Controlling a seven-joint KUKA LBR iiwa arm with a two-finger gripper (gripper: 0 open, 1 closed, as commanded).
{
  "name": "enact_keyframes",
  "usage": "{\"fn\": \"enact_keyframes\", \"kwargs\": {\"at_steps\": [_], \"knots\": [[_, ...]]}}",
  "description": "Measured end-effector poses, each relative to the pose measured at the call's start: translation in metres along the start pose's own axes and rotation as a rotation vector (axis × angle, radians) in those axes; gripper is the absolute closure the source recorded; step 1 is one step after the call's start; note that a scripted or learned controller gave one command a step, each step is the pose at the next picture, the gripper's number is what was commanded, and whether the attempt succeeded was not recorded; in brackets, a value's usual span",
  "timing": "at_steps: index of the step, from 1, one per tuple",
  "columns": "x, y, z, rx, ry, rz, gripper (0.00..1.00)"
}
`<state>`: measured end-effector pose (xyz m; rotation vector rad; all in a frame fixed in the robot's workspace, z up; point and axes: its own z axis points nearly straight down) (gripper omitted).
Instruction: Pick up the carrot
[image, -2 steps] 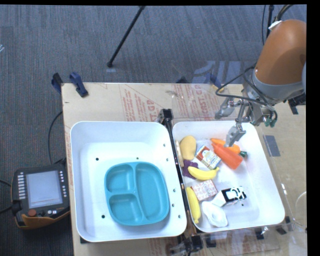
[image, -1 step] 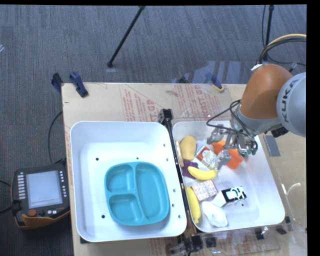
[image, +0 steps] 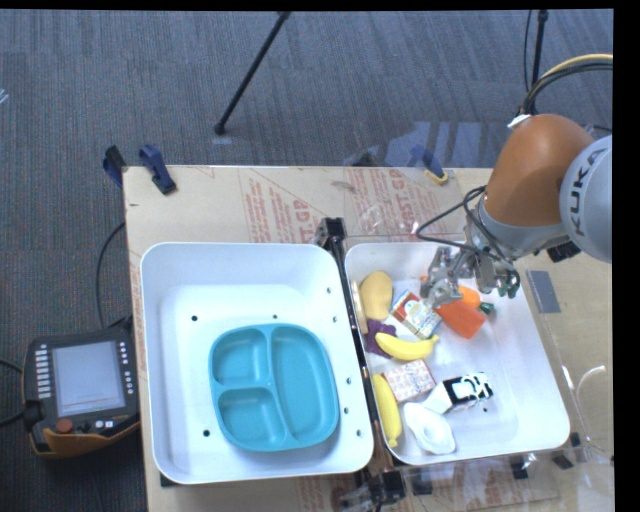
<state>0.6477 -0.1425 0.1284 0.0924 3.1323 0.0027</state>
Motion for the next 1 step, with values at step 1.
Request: {"fn": "enact_keyframes", "kwargs": {"at_steps": [1], "knots": [[0.0301,-0.0721,0.0380,-0.001,0.008,-0.235,1.00]]}}
